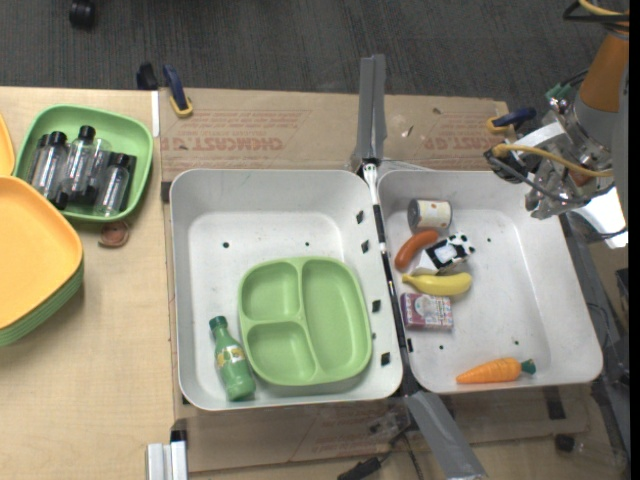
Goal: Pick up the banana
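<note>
- The banana (438, 283) lay near the right bin's (560, 308) left wall, between a black-and-white toy (450, 253) and a pink packet (428, 311).
- The gripper (548, 190) hung over that bin's upper right rim, well apart from the fruit; whether it was open could not be told.
- Bare white floor spread right of the banana, a carrot (492, 371) near the front edge.

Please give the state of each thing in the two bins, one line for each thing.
banana: lying flat, right bin, not held
carrot: lying flat, near front wall
sausage: lying, slanted
small can: on its side
pink packet: lying flat
green bottle: lying, left bin
green divided plate: right side up, left bin
</note>
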